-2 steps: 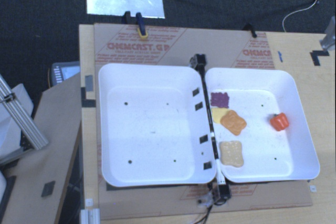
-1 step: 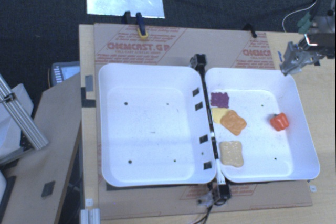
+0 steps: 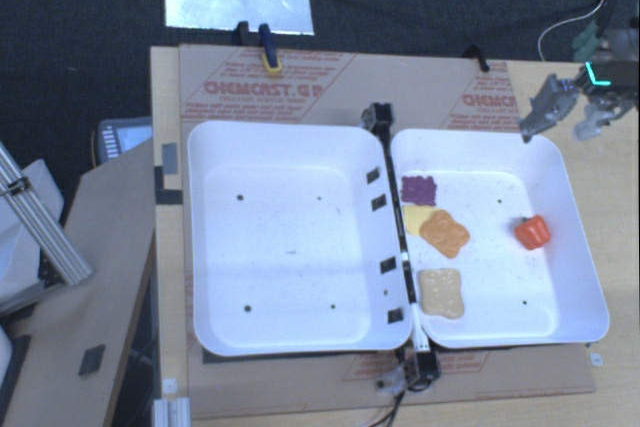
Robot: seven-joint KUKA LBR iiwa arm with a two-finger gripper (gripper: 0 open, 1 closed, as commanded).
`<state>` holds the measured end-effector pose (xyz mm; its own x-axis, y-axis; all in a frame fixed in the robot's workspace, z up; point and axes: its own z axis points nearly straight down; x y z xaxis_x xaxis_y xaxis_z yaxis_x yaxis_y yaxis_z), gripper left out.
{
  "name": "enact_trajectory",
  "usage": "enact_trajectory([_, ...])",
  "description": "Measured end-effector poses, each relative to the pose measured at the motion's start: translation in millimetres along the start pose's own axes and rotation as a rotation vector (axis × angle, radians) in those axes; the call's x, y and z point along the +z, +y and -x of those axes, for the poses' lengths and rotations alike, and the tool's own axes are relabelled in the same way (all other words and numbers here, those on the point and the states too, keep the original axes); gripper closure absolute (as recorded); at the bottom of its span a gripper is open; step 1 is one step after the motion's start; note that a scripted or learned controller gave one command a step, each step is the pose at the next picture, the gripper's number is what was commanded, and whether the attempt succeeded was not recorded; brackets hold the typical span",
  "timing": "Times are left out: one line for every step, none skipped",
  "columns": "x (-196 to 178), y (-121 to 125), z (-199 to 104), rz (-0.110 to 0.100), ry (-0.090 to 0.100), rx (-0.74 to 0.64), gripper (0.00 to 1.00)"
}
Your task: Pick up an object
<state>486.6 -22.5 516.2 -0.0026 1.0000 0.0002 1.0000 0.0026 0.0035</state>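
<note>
status: not begun. gripper [image 3: 562,112] above right bin [image 3: 575,205] corner, fingers apart, holding nothing. pepper [image 3: 532,232], grapes [image 3: 419,189], two biscuits lie unpicked.

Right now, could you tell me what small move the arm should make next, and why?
Probably bring the claw down and toward the camera, to hang over the red-orange piece. The claw sits above the far right corner of the right bin, over its rim, with nothing between its fingers. That piece lies alone near the bin's right wall, apart from the cluster beside the divider, so it looks the nearest and least crowded target.
</note>
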Motion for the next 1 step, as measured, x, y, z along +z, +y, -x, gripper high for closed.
enact_trajectory([89.7, 9.5, -130.3, -0.008, 0.001, -0.013, 0.0])
